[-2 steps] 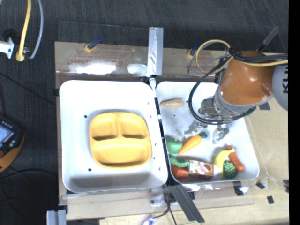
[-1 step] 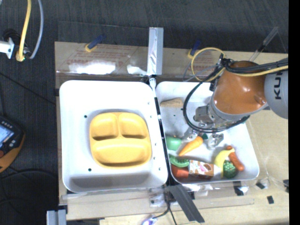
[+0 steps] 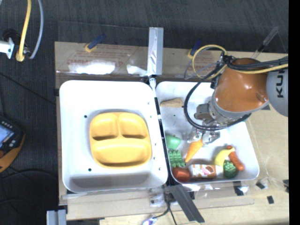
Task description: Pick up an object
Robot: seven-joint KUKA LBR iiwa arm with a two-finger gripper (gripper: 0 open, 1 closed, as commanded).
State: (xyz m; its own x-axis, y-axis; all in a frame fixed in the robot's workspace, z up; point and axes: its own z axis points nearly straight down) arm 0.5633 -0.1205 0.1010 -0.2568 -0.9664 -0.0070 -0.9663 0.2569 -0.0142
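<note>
In the right bin (image 3: 243, 139), the gripper (image 3: 205, 136) hangs just above a toy carrot (image 3: 193, 150), its tip touching the carrot's top. Whether the jaws are apart or together cannot be told.

Logged two white bins (image 3: 70, 125). Left one carried a yellow compartment tray (image 3: 120, 138). Right one carried an orange carrot (image 3: 194, 150), a yellow banana (image 3: 222, 156), a light green round piece (image 3: 173, 141), a dark green ridged piece (image 3: 176, 159), a red piece (image 3: 181, 174), and a red-and-white packet (image 3: 204, 171). Arm band (image 3: 239, 90) was orange, with black and yellow cables (image 3: 206, 55) above it. Tabletop (image 3: 112, 55) was tan, floor dark grey.
</note>
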